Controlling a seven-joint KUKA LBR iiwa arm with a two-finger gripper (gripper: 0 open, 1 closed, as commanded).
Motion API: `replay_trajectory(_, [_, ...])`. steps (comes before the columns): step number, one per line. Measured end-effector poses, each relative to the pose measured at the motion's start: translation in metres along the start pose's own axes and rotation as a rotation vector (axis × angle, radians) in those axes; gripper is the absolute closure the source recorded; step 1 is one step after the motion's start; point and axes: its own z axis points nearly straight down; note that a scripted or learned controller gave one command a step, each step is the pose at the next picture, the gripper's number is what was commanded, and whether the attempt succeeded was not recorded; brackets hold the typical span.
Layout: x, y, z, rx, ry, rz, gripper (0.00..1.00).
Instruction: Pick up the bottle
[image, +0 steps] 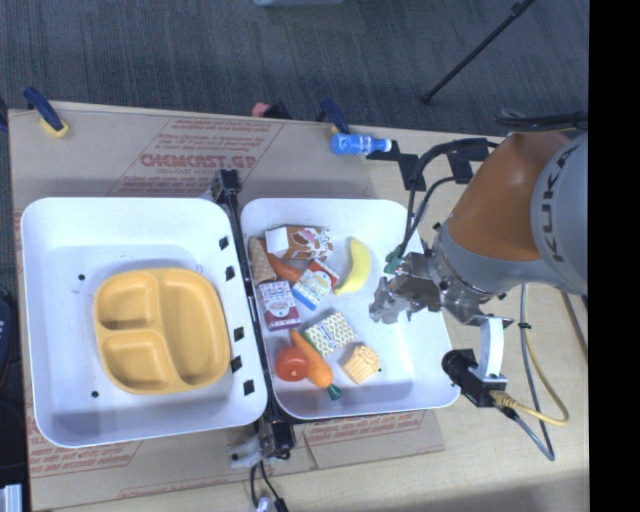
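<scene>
From my remote station, I see the grey KUKA arm with its orange band reaching in from the right, wrist bent down over the right-hand shallow white bin. Its two-finger gripper hangs low above the bin's bare right side, just right of the yellow toy banana; I cannot tell how the gripper is set, since the metal parts blur together.

I cannot pick out a bottle with certainty among the packed goods.

In the right bin I count one banana, one orange toy carrot lying beside one red toy tomato, one yellow waffle-patterned block, one patterned pale packet, one dark red carton, one blue-and-white small packet and one brown-and-white printed box. The pile sits in the bin's left half, pieces touching or overlapping.

The left-hand white bin carries one yellow three-compartment plastic tray. Two bins, side by side, rest on brown printed cardboard.
</scene>
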Motion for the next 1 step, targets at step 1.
replay_trajectory(1, [-0.0635,0.0119,-0.0312,-0.003,-0.002,-0.188,1.00])
